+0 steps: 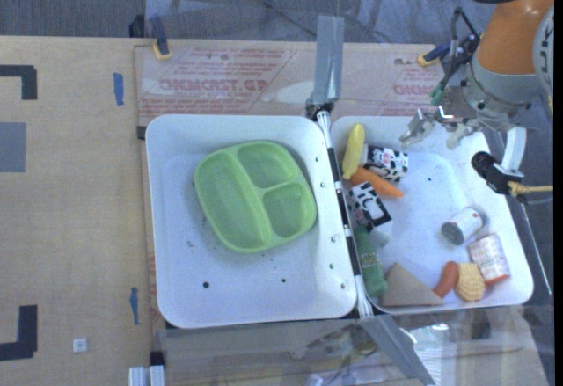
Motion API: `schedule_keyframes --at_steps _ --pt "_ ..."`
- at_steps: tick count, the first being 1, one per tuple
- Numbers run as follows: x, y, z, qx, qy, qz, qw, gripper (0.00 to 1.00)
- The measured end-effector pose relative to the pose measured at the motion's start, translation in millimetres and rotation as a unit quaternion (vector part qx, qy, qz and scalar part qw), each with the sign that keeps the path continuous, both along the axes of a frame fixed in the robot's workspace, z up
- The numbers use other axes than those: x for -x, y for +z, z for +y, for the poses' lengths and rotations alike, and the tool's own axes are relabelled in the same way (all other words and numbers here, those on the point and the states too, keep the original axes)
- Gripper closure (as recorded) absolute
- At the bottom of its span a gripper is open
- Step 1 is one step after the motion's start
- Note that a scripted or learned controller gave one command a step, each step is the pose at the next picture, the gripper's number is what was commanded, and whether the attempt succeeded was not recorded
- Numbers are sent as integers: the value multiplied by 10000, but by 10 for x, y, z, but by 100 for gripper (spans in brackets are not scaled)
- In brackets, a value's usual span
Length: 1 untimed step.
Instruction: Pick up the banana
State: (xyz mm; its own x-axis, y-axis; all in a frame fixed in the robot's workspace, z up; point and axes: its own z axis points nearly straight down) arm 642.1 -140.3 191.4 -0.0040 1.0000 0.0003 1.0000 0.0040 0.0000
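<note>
The banana [353,149] lies in the right bin [519,287], at its upper left corner, close against the divider between the 2 bins. It is upright along that wall, with the carrot [378,182] and a small black-and-white cow toy [388,162] just beside its lower end. It rests on the bin floor, so the pick has not been made.

The gripper [437,122] hangs over the upper edge of the same bin, to the right of the banana and apart from it, with the cow toy between them in the view. The fingers are spread wide and nothing sits between them. How high they stand above the bin floor cannot be judged from this slanted view.

In my judgement the task is at its approach stage: reaching across to the banana, lowering over it, closing and lifting all remain. The tight spot beside the divider and the neighbouring toys may make a clean grasp awkward.

The left bin [176,287] holds a green divided plate [255,195], which plays no part here.
</note>
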Motion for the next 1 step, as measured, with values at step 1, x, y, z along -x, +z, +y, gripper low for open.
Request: schedule_keyframes --at_steps 1 --pt "-229 -751 443 7 1508 -15 9886 0"
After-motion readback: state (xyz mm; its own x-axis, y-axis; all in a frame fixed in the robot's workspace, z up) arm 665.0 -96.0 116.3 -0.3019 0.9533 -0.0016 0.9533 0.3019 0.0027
